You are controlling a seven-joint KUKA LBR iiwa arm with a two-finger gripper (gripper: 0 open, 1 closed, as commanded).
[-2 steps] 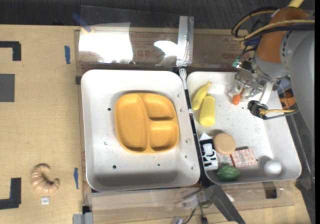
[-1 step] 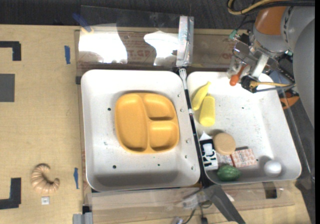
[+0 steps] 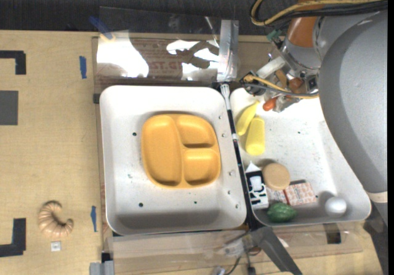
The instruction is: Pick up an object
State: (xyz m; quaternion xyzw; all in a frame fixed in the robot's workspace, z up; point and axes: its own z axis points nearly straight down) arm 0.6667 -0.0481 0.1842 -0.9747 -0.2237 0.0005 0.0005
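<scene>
The yellow banana-like object [image 3: 251,127] is lying in the right bin [image 3: 308,138], against that bin's left wall near its far-left corner. Its long axis is running from the far edge toward the near edge, slightly slanted. In the camera view, the gripper [image 3: 280,92] is hovering at the far edge of the same bin, so the object is sitting just beside it, toward the left wall and the near edge. Whether the gripper is spread or closed cannot be told here; wires and wrist hardware are masking it.

The object is appearing smooth, matte and soft-edged, likely plastic or foam. Nearer the bin's near edge, a tan round lid [image 3: 276,175], a green lumpy piece [image 3: 281,211] and a printed packet [image 3: 297,194] are clustering together. The left bin [image 3: 117,144] is holding a glossy yellow divided tray [image 3: 180,149].
</scene>
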